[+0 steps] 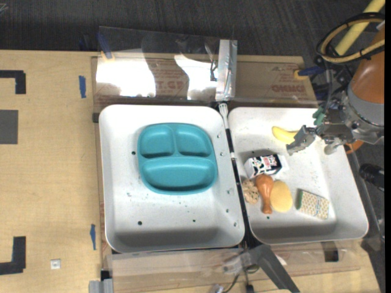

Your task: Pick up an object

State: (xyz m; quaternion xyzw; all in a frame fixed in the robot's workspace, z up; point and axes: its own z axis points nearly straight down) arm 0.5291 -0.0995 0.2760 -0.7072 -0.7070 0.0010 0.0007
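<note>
Several toys lying in right bin (342, 224); banana (282, 133) nearest gripper (314, 140), which is hovering beside it, fingers apart, holding nothing. Risk: banana sitting near bin wall, fingers prob. clipping rim, nudging it away.

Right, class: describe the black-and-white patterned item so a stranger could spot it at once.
Start at the right white bin, the one without the teal tray. Near its left wall, a cluster of small things lies; the black-and-white patterned carton sits at the cluster's top, just above the orange drumstick-shaped toy. It alone bears black patches on white, unlike the yellow banana farther up.
</note>
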